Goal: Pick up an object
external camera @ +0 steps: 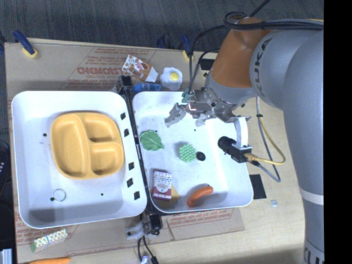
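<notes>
From the camera view above the tabletop (82,70), two shallow white bins sit side by side. The left bin (27,164) holds a yellow divided tray (87,144), lying flat near its middle. The right bin (242,188) carries the loose things: a green leafy piece (151,141) near its left wall, a green knobbly ball (187,152) close to the centre with a small black disc (201,157) just beside it on the right, a small red-and-white box (162,184) toward the near edge, and an orange-red sausage-shaped piece (199,194) to the right of that box.

The grey arm with its orange band (242,56) reaches in from the right, and the pincer (186,114) hangs over the upper part of the right bin, above the green ball and apart from it. Its fingers (176,114) stand spread, with nothing between them.

Beyond the bins, on the cardboard-covered tabletop, lie a small printed carton (135,66), a blue piece (146,86) and a white-and-yellow round thing (172,77). At the near left edge lies a small wrapped packet (49,240).
</notes>
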Controlling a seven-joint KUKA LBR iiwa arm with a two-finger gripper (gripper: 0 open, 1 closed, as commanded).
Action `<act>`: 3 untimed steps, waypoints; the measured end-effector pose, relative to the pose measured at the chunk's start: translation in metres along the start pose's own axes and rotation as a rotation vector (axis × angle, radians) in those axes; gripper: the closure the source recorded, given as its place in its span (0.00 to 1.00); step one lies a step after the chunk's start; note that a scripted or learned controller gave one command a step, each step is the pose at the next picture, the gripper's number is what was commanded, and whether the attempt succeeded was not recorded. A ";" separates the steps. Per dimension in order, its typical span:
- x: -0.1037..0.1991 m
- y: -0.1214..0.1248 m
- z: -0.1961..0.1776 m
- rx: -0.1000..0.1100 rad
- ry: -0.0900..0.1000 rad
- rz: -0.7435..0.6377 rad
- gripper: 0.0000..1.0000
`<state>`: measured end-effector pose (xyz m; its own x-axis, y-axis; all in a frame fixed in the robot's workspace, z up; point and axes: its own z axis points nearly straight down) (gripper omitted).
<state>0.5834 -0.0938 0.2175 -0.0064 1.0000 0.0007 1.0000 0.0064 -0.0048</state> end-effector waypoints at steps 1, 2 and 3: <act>-0.048 -0.032 0.120 0.003 0.000 0.076 0.00; -0.093 0.074 0.125 -0.004 -0.002 -0.192 0.00; -0.019 0.016 0.126 -0.001 0.000 -0.411 0.00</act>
<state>0.5988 -0.1126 0.0915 -0.4052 0.9142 0.0023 0.9142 0.4052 -0.0035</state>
